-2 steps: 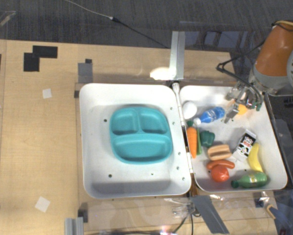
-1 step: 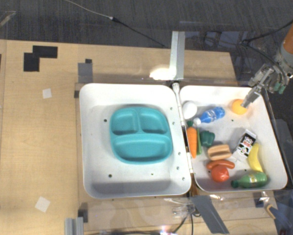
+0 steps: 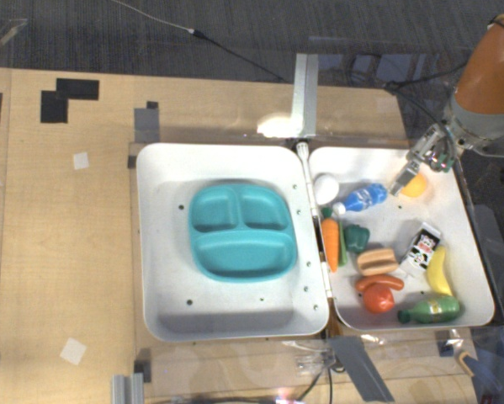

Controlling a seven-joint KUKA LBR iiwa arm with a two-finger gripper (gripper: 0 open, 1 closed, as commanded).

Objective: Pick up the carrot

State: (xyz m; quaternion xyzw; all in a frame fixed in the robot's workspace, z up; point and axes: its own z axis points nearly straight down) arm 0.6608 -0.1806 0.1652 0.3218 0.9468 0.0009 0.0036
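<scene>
Even overhead light, slightly soft focus, glare on the bench (image 3: 277, 127).

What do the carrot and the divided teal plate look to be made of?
Carrot: probably moulded plastic toy food, going by its uniform orange body, green top and smooth look. Teal plate: likely hard plastic, matte to slightly glossy, with one even colour and softly rounded moulded compartments. Neither can be confirmed from this view.

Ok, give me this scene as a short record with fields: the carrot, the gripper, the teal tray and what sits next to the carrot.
carrot: lies lengthwise in the right bin, against its left wall
gripper: at the right bin's upper right, beside a yellow object, apart from the carrot
teal tray: centre of the left bin, three compartments
beside carrot: green vegetable on its right, hot dog further right
</scene>
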